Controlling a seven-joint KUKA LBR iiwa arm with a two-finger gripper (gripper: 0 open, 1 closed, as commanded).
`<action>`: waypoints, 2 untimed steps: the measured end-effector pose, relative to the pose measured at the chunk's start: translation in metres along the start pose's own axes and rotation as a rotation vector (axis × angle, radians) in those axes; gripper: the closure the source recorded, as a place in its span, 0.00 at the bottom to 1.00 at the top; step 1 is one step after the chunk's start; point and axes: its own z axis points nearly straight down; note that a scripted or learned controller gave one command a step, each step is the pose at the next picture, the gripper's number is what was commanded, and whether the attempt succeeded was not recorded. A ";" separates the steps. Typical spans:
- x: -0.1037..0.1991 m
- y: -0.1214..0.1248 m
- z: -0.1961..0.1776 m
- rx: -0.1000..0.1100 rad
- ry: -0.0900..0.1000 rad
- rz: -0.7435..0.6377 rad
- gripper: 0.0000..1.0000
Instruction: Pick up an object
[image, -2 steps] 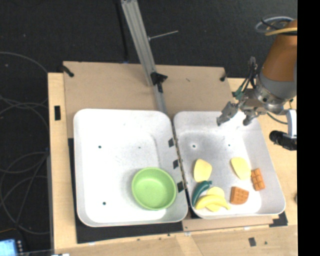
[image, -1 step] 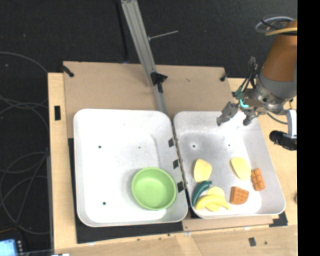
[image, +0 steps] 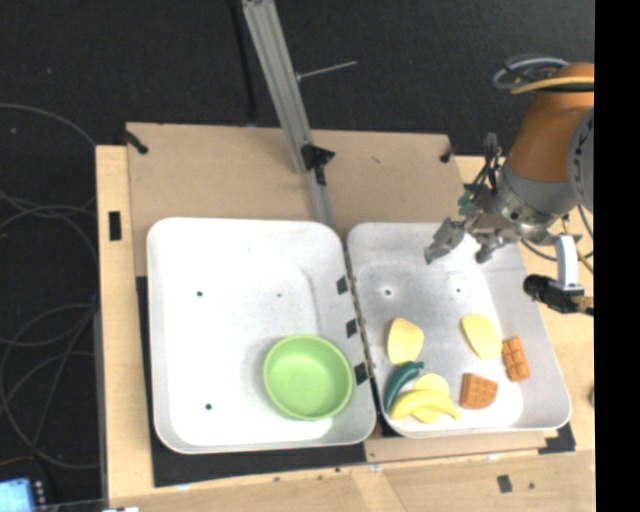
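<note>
Food pieces crowd the right bin's near end: two pale yellow slices, a banana bunch, two orange waffle blocks. Gripper hangs above the bin's far end, fingers apart, holding nothing. Descending among neighbours that touch, it may nudge them or close on air.

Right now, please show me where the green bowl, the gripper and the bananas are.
green bowl (image: 308, 376): camera view, on the bowl's inner floor.
gripper (image: 462, 248): camera view, midway between its two spread fingertips.
bananas (image: 423, 402): camera view, on the middle of the yellow bunch.
</note>
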 end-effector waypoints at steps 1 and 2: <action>-0.010 0.003 0.058 0.001 0.001 0.001 0.00; -0.011 0.002 0.106 0.001 0.001 0.002 0.00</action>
